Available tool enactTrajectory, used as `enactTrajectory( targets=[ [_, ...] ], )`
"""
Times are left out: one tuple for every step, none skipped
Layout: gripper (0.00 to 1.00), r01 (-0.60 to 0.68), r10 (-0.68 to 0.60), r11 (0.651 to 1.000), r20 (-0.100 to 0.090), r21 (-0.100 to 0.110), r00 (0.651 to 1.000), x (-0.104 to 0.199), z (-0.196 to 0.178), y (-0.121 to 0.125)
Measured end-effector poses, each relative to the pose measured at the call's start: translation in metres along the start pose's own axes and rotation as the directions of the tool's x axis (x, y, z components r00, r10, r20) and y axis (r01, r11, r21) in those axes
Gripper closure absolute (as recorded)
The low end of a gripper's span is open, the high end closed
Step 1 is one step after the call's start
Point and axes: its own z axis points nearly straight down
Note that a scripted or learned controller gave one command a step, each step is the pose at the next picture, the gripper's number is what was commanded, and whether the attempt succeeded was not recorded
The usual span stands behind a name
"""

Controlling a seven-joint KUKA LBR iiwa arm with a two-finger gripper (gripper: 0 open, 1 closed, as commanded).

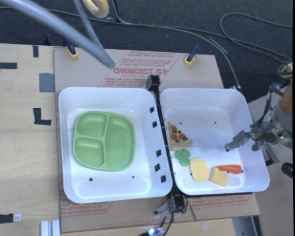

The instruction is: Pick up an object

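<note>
Two shallow white bins sit side by side on a cardboard sheet (137, 65) that covers the worktop (14, 132). Left bin (69, 181): a green divided plate (104, 140) with three compartments lies flat, nearer the bin's left wall. Right bin (206, 102): five small toy food items are gathered in the near-left part. A pizza slice (178, 136) lies close to the divider between the bins; a green piece (183, 157) lies just below it; a yellow oval piece (198, 169) follows, with a pale yellow wedge (219, 177) beside it and an orange-red carrot-like piece (229, 169) touching the wedge's upper edge. End effector (234, 143): it reaches in over the right wall of the right bin, above the carrot-like piece and apart from all five items; whether its jaws are spread or closed cannot be told, and nothing is seen between them. Arm (280, 117): it enters from the right edge. Cables (226, 58) trail across the dark floor beyond the worktop
</note>
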Motion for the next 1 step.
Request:
enactTrajectory(
  targets=[
    [0.0,0.005,-0.005,1.0,0.004,-0.014,1.0,0.0008,-0.0077,0.0034]
  ],
)
